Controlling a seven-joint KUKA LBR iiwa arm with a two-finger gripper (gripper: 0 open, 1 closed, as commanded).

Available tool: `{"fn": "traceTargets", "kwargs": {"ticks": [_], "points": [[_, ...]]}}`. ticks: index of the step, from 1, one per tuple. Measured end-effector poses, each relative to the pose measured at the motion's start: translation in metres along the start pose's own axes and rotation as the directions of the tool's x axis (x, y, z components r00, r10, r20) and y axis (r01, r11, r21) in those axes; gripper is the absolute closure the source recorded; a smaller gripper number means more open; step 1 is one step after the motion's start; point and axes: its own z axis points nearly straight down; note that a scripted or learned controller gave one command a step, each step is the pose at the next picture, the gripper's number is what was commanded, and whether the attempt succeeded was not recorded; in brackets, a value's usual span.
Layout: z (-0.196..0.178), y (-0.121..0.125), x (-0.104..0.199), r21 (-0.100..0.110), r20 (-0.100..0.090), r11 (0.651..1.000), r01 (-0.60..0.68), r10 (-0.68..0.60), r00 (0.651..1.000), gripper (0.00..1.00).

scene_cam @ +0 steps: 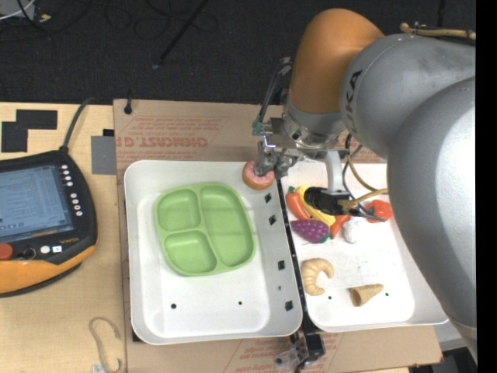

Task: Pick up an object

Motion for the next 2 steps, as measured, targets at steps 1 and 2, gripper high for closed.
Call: {"fn": "traceTargets", "kwargs": {"ticks": [1,2], "points": [[0.0067,-0.0053,0.0011,0.003,0.001,1.0,-0.002,0.002,1.0,1.0],[0.0077,-0.0083,0.0016,0.004,0.001,1.0,-0.002,0.002,1.0,1.0]]}}
